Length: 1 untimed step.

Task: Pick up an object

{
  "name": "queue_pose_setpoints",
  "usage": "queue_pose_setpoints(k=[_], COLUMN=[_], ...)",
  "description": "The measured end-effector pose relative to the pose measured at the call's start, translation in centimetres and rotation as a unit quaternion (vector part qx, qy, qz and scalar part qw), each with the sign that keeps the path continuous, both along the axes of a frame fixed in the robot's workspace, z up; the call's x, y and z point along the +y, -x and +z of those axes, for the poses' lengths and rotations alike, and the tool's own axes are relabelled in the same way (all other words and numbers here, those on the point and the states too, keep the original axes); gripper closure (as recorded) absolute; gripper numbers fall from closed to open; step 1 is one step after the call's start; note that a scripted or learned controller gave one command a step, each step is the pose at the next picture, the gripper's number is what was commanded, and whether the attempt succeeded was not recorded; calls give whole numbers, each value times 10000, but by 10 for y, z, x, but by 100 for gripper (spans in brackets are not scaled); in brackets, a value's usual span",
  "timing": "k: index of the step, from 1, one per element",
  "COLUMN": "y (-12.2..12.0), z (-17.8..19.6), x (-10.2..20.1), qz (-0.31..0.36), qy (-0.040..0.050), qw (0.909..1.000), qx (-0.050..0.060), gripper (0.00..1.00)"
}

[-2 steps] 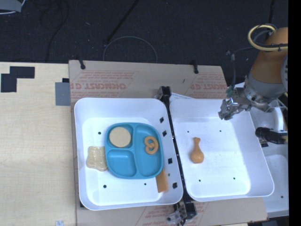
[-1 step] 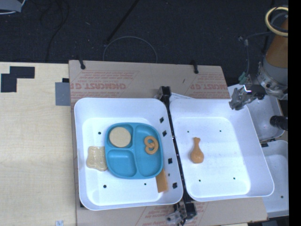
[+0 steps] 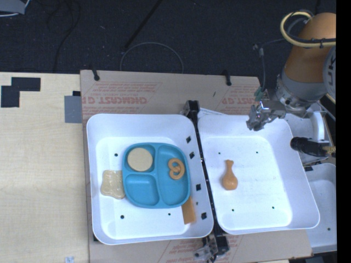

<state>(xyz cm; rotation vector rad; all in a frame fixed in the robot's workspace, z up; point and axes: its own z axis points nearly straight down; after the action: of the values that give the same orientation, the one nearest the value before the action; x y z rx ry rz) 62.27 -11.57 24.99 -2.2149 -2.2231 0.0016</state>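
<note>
Camera view: hand [image 3: 258, 119] hovers over right bin's [image 3: 299, 201] far rim, near drumstick [image 3: 228, 176].

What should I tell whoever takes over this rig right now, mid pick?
Tool: up over the far right corner of the right bin, nothing seen held in it.
Right bin: one orange pear-shaped toy, lying near the middle, untouched.
Left bin: blue divided plate with a round cracker and a pretzel in its compartments; pale piece at the plate's left edge, brown strip at its lower right.
Done: no pick yet.
Left: choose an object, descend, grasp, lift.
</note>
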Motion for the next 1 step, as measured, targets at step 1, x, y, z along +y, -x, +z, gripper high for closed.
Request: queue_pose_setpoints(k=[1], y=[-8], z=[-6], x=[49], qz=[1], qy=[-3], qw=[10000], qx=[2], gripper=[100])
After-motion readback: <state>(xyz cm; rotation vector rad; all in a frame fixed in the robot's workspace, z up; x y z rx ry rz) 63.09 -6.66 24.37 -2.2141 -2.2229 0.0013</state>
